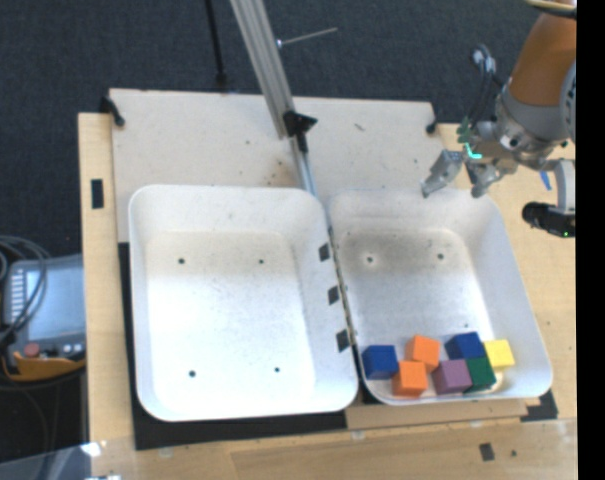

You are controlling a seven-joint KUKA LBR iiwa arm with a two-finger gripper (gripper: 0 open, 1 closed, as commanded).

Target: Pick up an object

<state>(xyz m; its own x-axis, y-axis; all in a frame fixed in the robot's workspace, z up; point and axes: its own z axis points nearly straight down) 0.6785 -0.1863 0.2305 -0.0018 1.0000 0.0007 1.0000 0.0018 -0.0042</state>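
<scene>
Several small blocks lie clustered at the near edge of the right bin (pixel 502 243): two blue blocks (pixel 379 360) (pixel 465 345), two orange blocks (pixel 425 349) (pixel 411 377), a purple block (pixel 450 376), a green block (pixel 481 373) and a yellow block (pixel 499 353). My gripper (pixel 459 180) hangs above the far right corner of that bin, well away from the blocks. Its two fingers are spread apart with nothing between them.
The left bin (pixel 147 268) sits beside the right one. A slanted metal rail (pixel 267 63) runs down to the gap between the bins at the far side. A pendant device (pixel 37 313) and cables lie off the bench at left.
</scene>
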